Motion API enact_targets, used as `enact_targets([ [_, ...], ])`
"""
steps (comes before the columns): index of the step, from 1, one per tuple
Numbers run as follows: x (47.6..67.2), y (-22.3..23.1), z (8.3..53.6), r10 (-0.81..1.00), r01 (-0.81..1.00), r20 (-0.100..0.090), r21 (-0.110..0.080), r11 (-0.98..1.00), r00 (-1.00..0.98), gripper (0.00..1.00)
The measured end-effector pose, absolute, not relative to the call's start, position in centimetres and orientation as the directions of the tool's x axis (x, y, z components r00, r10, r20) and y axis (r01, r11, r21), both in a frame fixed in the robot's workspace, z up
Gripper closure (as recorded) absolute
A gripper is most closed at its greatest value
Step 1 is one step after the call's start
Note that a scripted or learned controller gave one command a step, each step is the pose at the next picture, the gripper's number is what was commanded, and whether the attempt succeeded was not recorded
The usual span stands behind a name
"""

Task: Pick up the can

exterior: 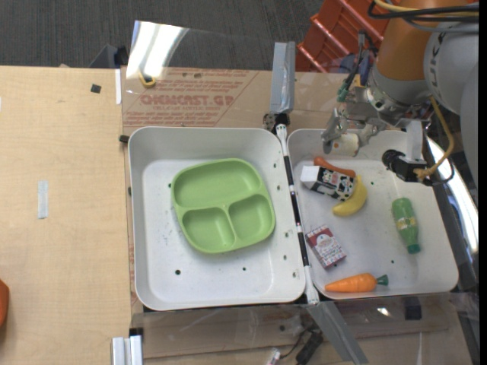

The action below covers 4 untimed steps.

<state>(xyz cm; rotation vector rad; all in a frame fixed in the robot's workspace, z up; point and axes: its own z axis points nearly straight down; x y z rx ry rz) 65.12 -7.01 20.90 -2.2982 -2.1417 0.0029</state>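
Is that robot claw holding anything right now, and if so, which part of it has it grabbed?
Nothing is visibly held. The gripper hangs at the far edge of the right bin with nothing between its fingers; the banana and green bottle lie loose.

- The can [329, 180] seems to be the small white item with black markings; the view is too coarse to be sure of its shape.
- It lies on its side, long axis running left to right and dipping a little to the right.
- It rests in the back left part of the right bin [437, 276], touching the banana [351, 201] at its right end.
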Motion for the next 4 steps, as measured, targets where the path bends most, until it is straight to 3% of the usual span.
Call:
enact_targets([
  [1, 65.8, -2.7, 19.0, 0.994, 0.994, -0.002, -0.004, -0.109, 0.109, 1.00],
  [2, 65.9, -1.2, 19.0, 0.987, 0.987, -0.002, -0.003, -0.158, 0.158, 1.00],
  [4, 63.7, 2.0, 19.0, 0.969, 0.969, -0.002, -0.005, -0.248, 0.248, 1.00],
])
